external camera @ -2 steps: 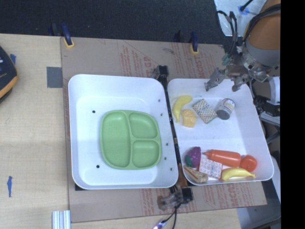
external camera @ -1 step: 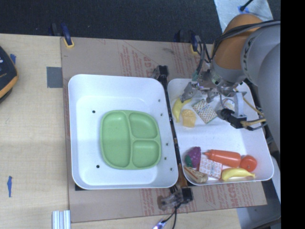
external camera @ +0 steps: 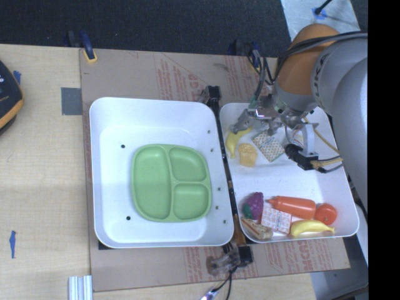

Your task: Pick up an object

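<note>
1. The claw hangs low over the far end of the right bin. Whether it is apart or together cannot be told, and nothing can be seen clamped in it.
2. Three things lie just under and beside it: one curved yellow piece to its left, one pale yellow block, and one checked packet.
3. At the near end of the same bin, well apart from the claw, six more things crowd together: one purple piece, one orange stick, one red ball, one yellow banana, one red-and-white packet and one tan piece.
4. The left bin holds one green plate with three compartments.
5. Both bins sit on one cardboard sheet on the worktop.
</note>
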`<state>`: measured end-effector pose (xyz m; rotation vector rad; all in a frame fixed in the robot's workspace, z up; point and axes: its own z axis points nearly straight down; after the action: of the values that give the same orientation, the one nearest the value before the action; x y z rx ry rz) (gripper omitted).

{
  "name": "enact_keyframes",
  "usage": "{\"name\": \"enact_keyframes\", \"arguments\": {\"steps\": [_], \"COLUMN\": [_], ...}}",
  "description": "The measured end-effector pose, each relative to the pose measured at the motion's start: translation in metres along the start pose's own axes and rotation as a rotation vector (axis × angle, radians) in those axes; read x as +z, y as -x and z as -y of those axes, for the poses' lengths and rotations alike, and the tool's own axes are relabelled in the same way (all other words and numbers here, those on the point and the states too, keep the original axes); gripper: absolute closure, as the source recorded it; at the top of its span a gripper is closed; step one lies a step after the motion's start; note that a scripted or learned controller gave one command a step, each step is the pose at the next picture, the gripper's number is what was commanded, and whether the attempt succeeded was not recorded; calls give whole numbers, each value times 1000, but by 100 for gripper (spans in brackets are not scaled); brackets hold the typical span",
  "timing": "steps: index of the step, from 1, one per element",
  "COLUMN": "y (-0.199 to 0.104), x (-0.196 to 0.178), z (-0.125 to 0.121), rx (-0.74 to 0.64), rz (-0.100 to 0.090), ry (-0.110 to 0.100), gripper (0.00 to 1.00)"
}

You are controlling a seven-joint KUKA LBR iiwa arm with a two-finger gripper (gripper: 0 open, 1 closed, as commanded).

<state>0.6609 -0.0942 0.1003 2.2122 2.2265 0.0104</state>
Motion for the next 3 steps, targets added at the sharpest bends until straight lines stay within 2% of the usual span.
{"name": "enact_keyframes", "arguments": {"steps": [1,2,3], "y": [0,0,-2], "x": [-1,0,0], "z": [13,-1,-1], "rx": [3,0,0], "rz": [6,1,3], "ry": [13,6,7], "gripper": [0,0,0]}}
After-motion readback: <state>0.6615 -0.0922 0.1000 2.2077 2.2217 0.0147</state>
